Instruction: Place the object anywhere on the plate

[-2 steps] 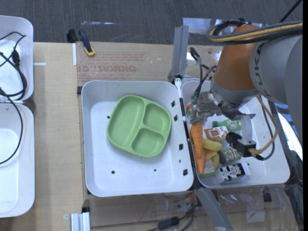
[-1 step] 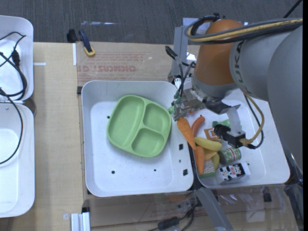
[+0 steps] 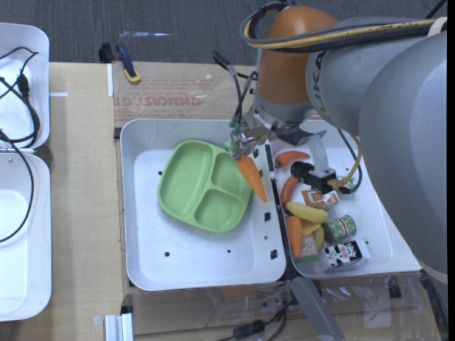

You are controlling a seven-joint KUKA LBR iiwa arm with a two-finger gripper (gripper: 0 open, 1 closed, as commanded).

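Note:
A light green divided plate point(image 3: 202, 185) lies in the left bin point(image 3: 192, 268), toward its upper right. An orange toy carrot point(image 3: 252, 178) hangs point-down over the plate's right rim, near the wall between the two bins. My gripper point(image 3: 245, 144) sits right at the carrot's green top and is shut on it. The grey arm with its orange band comes down from the upper right and hides the back of the right bin.
The right bin point(image 3: 377, 251) holds several toy foods: a red pepper point(image 3: 291, 158), a banana point(image 3: 306, 212), another carrot point(image 3: 293, 234), a green can point(image 3: 341, 227), and small cartons. A white basin point(image 3: 21, 190) with black cables stands at far left.

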